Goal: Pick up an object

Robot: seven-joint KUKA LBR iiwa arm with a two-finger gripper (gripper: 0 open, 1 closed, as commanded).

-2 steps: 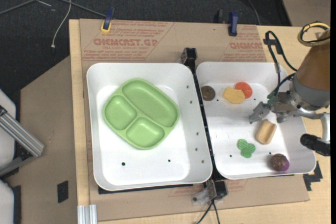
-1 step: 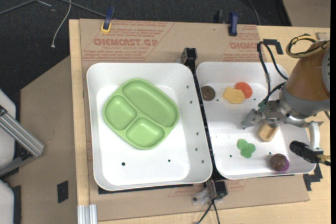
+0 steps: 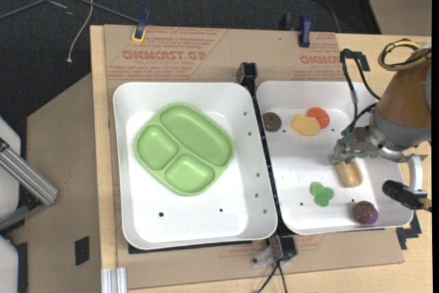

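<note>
The right bin [image 3: 295, 165] holds several small items: a brown round piece [image 3: 272, 121], a yellow piece [image 3: 305, 125] touching an orange-red one [image 3: 318, 115], a tan block [image 3: 349, 173], a green piece [image 3: 320, 193] and a dark purple ball [image 3: 364, 212]. My gripper [image 3: 346, 152] reaches in from the right and hovers at the upper end of the tan block, partly covering it. I see nothing lifted off the bin floor.
In the left bin [image 3: 130, 168] lies a green divided plate [image 3: 183, 147]. A black divider [image 3: 260, 147] runs between the bins. Cables loop beside the arm [image 3: 405, 113] at the right, and clamps hold the cardboard at the back.
</note>
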